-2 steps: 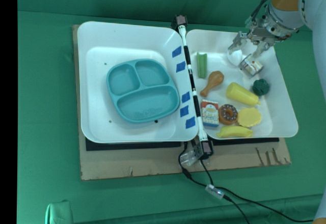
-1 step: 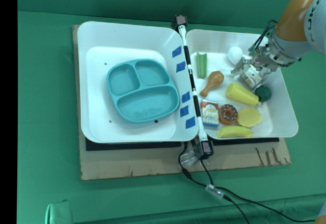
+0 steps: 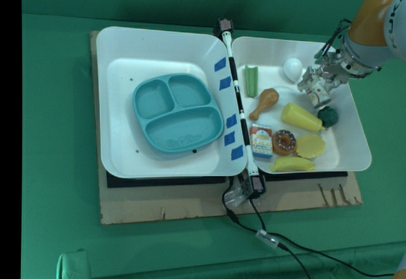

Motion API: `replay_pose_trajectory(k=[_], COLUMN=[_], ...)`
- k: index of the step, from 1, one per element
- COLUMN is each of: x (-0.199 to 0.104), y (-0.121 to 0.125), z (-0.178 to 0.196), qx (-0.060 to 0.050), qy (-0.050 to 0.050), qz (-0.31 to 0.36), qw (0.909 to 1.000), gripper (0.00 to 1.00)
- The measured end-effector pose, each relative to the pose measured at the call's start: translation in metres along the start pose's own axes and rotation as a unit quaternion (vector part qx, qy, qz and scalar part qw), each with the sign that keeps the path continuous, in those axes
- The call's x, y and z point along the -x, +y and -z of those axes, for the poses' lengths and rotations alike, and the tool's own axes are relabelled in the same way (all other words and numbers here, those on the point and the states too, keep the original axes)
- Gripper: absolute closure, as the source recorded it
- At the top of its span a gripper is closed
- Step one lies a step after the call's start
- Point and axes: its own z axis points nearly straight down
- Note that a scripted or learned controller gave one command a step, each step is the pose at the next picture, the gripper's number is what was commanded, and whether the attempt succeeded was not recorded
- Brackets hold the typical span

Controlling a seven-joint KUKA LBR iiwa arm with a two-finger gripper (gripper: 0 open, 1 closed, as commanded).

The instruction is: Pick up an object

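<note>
left bin (image 3: 120, 56): teal divided plate (image 3: 178, 114), nothing on it
right bin (image 3: 355, 144): corn (image 3: 301, 118), drumstick (image 3: 265, 102), banana (image 3: 293, 164), egg (image 3: 292, 69), donut (image 3: 283, 142)
gripper (image 3: 316, 89): just right of egg, above corn, jaw state unreadable, nothing visibly held

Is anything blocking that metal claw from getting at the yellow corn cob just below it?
Nothing visible does. The gripper hangs over the right bin, and the corn cob lies just below-left of it, uncovered. The green broccoli sits beside the cob, not on it.
</note>
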Motion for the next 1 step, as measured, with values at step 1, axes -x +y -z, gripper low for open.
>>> replay_pose_trajectory(k=[1], x=[-0.0653], y=[-0.0180], z=[0.1392], qx=[-0.008], qy=[0.006], qz=[0.006], qw=[0.9999], gripper=[1.00])
